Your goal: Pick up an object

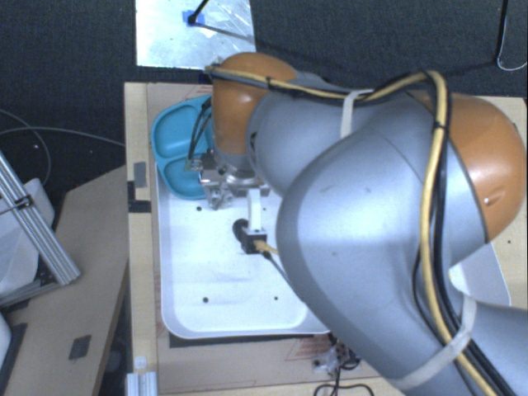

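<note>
A light blue, two-lobed plastic dish [176,148] lies in the far left corner of the left white bin [216,297]. My gripper [214,195] reaches down into this bin just right of the dish, at the edge of its nearer lobe. Whether it touches the dish I cannot tell. The grey arm with its orange band [241,97] hangs over the bin's far side and hides whatever lies beneath it.
The big grey arm body [371,246] covers the right bin almost entirely. A shiny silver sheet [195,21] lies on the dark floor beyond the bench. An aluminium frame [33,233] stands to the left, off the bench.
</note>
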You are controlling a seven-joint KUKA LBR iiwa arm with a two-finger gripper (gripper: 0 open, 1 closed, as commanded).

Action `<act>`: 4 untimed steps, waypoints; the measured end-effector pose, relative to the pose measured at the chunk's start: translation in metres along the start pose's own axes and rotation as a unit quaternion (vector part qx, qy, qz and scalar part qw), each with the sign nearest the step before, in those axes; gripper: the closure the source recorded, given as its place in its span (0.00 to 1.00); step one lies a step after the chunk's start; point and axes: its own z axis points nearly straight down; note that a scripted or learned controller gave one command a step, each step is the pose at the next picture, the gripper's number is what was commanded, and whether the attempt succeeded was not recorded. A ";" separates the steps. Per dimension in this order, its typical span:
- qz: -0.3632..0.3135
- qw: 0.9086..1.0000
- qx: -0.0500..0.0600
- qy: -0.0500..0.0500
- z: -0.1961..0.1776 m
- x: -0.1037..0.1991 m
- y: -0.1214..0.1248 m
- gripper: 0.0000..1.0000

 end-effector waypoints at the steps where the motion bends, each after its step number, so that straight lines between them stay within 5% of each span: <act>1: 0.004 1.000 -0.009 0.002 -0.019 -0.046 0.021 1.00; 2: 0.005 1.000 -0.027 0.005 -0.174 -0.123 0.022 1.00; 3: -0.001 1.000 -0.017 0.006 -0.101 -0.058 0.021 1.00; 4: 0.002 1.000 -0.025 0.007 -0.219 -0.082 -0.026 1.00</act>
